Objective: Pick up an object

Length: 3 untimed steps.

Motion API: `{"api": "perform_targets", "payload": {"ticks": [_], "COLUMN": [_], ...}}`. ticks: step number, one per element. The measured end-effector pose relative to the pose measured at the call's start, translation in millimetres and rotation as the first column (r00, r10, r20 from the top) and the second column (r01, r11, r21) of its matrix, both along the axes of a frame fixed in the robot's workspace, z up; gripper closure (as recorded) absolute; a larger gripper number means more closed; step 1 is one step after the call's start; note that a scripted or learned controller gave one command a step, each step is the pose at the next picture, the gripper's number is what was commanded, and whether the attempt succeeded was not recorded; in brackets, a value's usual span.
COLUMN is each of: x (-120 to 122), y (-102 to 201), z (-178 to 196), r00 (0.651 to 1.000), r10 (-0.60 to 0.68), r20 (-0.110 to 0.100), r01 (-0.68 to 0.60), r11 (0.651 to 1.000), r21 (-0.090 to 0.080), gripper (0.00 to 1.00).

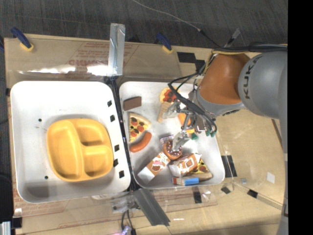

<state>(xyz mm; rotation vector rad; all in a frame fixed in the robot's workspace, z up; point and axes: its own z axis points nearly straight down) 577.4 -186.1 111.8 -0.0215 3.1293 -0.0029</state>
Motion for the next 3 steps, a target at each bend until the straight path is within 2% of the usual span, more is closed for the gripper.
{"api": "perform_targets", "payload": {"ticks": [1,2,3], "x": [-34,-62,18], "y": [-8,88,79], "z": [0,-17,-18], "r00": [0.999,0.997,0.988], "r10": [-0.010,0.079,0.151], "r20": [0.042,-0.006,-0.007], "r01": [0.010,-0.079,-0.151], "r11": [1.000,0.997,0.988], "r21": [-0.002,0.004,0.001], "gripper": [0.00,0.00,0.00]}}
